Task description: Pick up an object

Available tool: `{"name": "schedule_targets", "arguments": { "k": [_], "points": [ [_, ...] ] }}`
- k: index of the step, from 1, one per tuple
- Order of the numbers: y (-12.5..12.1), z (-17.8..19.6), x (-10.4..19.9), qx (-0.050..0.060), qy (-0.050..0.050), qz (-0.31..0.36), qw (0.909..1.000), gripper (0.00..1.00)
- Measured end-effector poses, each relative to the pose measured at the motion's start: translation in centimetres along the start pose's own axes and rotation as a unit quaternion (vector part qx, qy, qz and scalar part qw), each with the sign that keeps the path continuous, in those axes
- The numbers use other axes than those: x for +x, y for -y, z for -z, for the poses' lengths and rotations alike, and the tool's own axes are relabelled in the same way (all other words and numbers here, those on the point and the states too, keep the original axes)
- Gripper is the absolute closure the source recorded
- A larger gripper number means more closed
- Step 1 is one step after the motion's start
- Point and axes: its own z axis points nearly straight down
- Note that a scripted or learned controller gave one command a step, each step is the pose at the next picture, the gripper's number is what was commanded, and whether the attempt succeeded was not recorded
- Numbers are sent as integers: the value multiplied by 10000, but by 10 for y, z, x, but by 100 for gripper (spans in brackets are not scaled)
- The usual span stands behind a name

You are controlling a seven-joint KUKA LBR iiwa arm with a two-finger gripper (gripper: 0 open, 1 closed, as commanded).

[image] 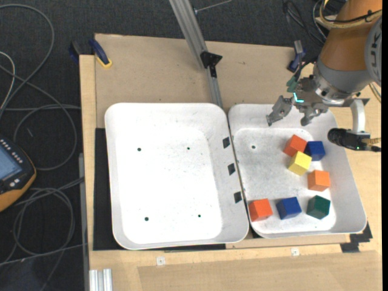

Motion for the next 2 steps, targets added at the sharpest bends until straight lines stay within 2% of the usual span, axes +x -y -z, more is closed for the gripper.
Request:
{"name": "schedule_targets", "arguments": {
  "k": [1, 2],
  "points": [
    [-1, 3, 0, -24, 4, 2, 10000, 0],
    [-6, -42, -5, -2, 6, -3, 10000, 0]
  ]
}}
